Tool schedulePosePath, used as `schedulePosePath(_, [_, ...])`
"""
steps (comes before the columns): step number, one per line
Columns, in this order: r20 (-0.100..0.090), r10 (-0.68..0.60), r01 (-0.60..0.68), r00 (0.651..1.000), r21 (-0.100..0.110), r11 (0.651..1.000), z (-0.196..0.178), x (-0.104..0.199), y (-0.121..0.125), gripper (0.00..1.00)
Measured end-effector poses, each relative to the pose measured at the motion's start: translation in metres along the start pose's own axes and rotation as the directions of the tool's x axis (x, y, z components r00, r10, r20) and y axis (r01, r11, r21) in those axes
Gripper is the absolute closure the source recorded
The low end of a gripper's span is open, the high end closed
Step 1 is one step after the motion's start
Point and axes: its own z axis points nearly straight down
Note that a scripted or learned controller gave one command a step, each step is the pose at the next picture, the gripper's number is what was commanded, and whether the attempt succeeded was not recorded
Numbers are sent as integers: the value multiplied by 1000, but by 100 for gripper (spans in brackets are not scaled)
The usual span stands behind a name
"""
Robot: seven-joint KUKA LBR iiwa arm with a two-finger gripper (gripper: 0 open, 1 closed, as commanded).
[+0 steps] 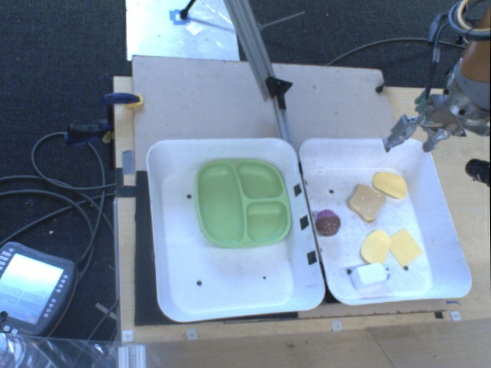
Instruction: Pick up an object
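My gripper [412, 135] hangs over the far edge of the right bin [446, 205], its two fingers spread open with nothing between them. Below it in that bin lie a yellow oval piece [390, 184], a tan toast slice [367, 202], a round dark purple piece [327, 222], a yellow round piece [376, 246], a yellow square slice [405, 247] and a white block [370, 274]. The yellow oval piece is the nearest to the gripper, a little toward the front.
The left bin [176, 282] holds a green divided plate [243, 202]. A slanted metal pole [253, 41] crosses the bench behind the bins. Cables and a handheld pendant [31, 286] lie on the floor at left.
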Motion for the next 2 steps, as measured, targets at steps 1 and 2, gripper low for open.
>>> schedulePosePath(1, [0, -1, 1, 1000, 0, 1000, 0, 0, 0, 0])
schedulePosePath(2, [-1, 4, -4, 1000, 5, 1000, 62, 0, -4, 0])
